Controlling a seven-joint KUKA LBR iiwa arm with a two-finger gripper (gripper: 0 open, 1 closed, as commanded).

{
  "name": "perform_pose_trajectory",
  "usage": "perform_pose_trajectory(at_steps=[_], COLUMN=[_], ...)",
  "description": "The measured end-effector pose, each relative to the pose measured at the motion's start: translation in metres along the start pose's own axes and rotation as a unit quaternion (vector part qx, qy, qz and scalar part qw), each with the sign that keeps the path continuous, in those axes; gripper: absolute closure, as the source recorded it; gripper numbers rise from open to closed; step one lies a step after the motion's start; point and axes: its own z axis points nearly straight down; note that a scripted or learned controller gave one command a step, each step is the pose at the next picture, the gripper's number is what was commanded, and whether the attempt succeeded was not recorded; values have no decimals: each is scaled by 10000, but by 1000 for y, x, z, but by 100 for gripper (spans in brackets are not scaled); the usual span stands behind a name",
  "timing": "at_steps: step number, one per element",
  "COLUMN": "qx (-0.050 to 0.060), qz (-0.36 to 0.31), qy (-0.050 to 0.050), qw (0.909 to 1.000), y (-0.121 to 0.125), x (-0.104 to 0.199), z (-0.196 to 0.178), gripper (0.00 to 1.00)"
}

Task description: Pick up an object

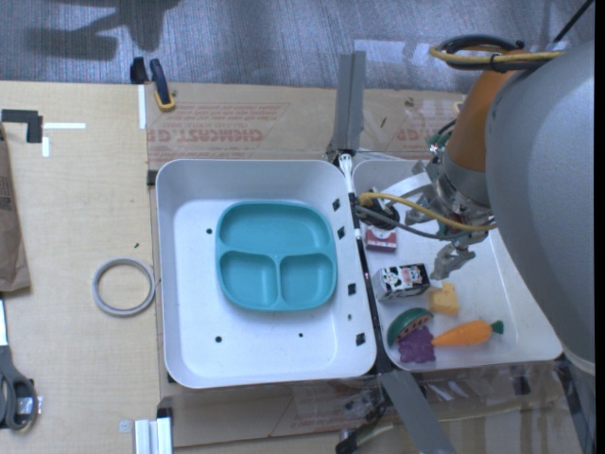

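Observation:
My gripper point(448, 261) hangs over the right bin point(529, 334), reaching in from the right. A yellow cheese wedge point(442, 299) lies just below it, and a black-and-white milk carton point(404, 280) lies on its side just to the left. Nothing shows between the gripper's tips. Toward the bin's front edge are an orange carrot point(466, 333), a purple bunch of grapes point(416, 346) and a green-and-red watermelon slice point(408, 322). A small red and white box point(381, 239) rests near the bin's left wall.
The left bin point(184, 282) holds a teal divided plate point(277, 254). On the wooden bench to the left lie a grey ring point(124, 286) and scissors point(17, 395). The arm's grey body point(548, 178) covers the right bin's right side.

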Motion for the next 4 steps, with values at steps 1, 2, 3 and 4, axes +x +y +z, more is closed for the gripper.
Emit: perform_pose_trajectory(at_steps=[1, 2, 3, 4], qx=[1, 4, 4, 7], qz=[-18, 85, 85, 80], qy=[-32, 3, 4, -21], qw=[10000, 10000, 10000, 10000], y=[1, -10, -10, -9], x=[0, -33, -33, -33], z=[-7, 4, 4, -3], gripper=[100, 100, 0, 100])
